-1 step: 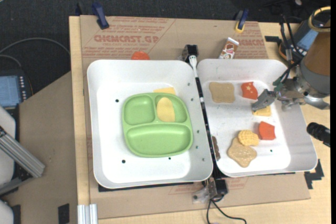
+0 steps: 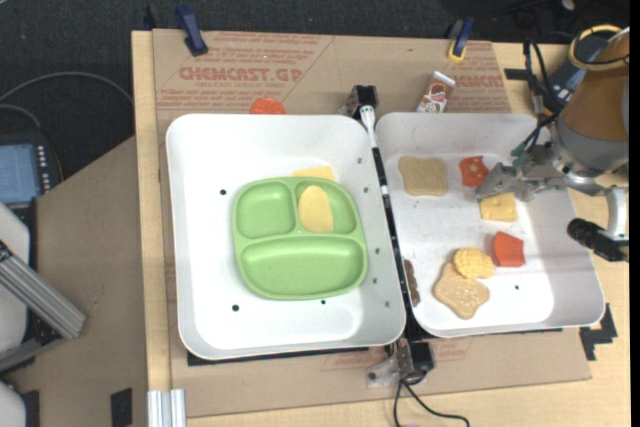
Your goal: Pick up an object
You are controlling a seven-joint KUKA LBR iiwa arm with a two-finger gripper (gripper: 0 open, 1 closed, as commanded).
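In the right bin [image 2: 560, 310] lie a tan bread slice [image 2: 423, 176], a small red piece [image 2: 472, 170], a pale yellow cube [image 2: 498, 208], an orange-red block [image 2: 508, 249], a round yellow cracker [image 2: 473, 263] and a tan biscuit [image 2: 461, 294]. My gripper [image 2: 500, 182] reaches in from the right and hangs low over the bin. It sits just above the yellow cube and right beside the red piece. The gripper body hides its tips, and nothing is visibly held.
The left bin [image 2: 200, 165] holds a green divided plate [image 2: 298, 240] with a yellow piece [image 2: 316, 208] in its upper right compartment and a yellow slice [image 2: 314, 173] behind it. A small carton [image 2: 436, 93] and an orange disc [image 2: 266, 106] lie beyond the bins.
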